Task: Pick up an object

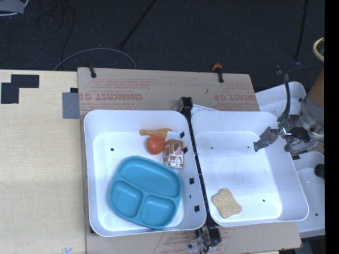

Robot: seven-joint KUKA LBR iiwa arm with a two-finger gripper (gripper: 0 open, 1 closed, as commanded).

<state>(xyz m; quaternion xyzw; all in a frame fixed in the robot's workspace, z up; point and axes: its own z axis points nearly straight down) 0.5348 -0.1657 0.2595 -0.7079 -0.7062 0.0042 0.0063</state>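
Observation:
My gripper point(276, 146) hangs over the right rim of the right bin point(249, 218), open, with nothing between its fingers. One grey finger point(262, 140) points left over the bin floor. A beige, lumpy flat piece point(226, 203) lies near the right bin's front left corner, well apart from the gripper. In the left bin point(96, 194) lie a blue divided plate point(145, 191), a red ball-like fruit point(154, 145), an orange piece point(157, 132) behind it, and a small printed carton point(174, 154) by the divider.
A black divider point(194, 163) runs between the two bins. Brown cardboard point(159, 91) lies beneath them. White parts of the bench point(275, 97) and cables sit at the right beside the arm.

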